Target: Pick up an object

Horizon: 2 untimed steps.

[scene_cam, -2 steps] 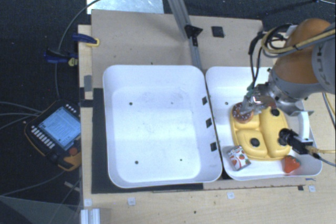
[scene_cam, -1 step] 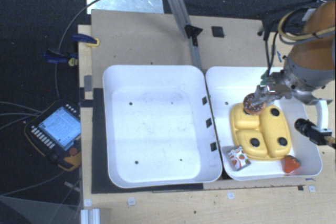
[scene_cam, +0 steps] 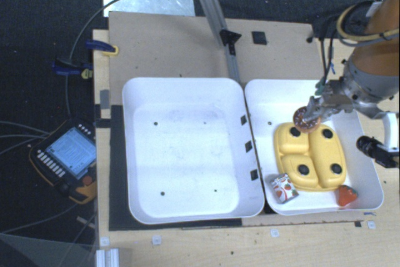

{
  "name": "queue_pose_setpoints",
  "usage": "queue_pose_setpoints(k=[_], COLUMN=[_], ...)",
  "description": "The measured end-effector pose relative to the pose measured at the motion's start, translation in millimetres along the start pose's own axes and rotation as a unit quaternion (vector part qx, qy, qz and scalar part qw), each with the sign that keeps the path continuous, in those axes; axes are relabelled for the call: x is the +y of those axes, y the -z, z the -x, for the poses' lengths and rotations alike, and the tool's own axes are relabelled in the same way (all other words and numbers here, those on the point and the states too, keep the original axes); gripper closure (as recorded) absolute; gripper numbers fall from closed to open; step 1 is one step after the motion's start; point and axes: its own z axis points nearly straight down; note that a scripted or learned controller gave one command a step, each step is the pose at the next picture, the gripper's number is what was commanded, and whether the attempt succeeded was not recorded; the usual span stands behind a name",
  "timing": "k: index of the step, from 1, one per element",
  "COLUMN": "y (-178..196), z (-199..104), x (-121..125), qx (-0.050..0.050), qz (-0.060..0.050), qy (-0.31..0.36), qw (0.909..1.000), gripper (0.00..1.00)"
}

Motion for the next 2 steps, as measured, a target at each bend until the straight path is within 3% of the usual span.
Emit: queue_pose_setpoints(k=[2], y=[-9], z=[-116], x=[-18], qx=[0.001], qz=[-0.002], qy=[0.003], qw=[1.0], gripper=[1.0])
